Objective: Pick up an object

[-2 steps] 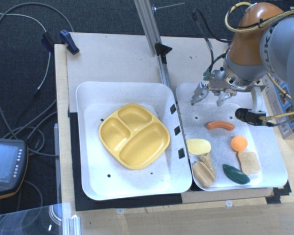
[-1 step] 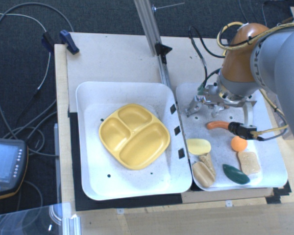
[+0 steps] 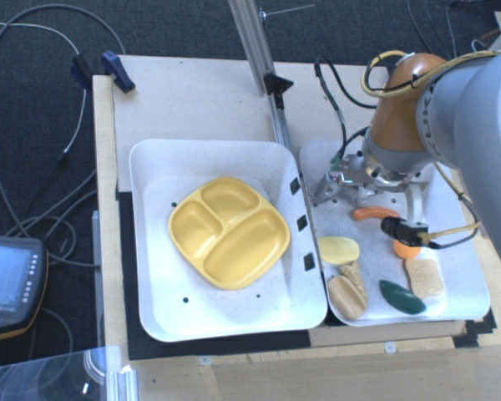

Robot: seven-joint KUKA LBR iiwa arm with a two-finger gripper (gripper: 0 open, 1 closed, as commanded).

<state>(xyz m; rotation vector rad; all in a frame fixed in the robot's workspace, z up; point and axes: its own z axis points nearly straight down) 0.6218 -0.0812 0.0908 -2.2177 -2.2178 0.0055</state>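
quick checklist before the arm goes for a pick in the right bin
1. Things to pick sit in the right bin: ok; carrot, yellow piece, green piece.
2. Pincer over that bin: ok.
3. Pincer holding nothing: cannot tell.
4. Carrot lies apart from the yellow piece: ok.
5. Yellow plate in the left bin, out of the way: ok.
6. Cable near the orange piece: not ok.

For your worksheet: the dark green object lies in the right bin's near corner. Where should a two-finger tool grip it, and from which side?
Probably across the middle of the dark green object, coming straight down from above. It lies flat, long and narrow, slanted in the right bin, so the fingers would best close across its short width. The tan block sits close beside its upper end.
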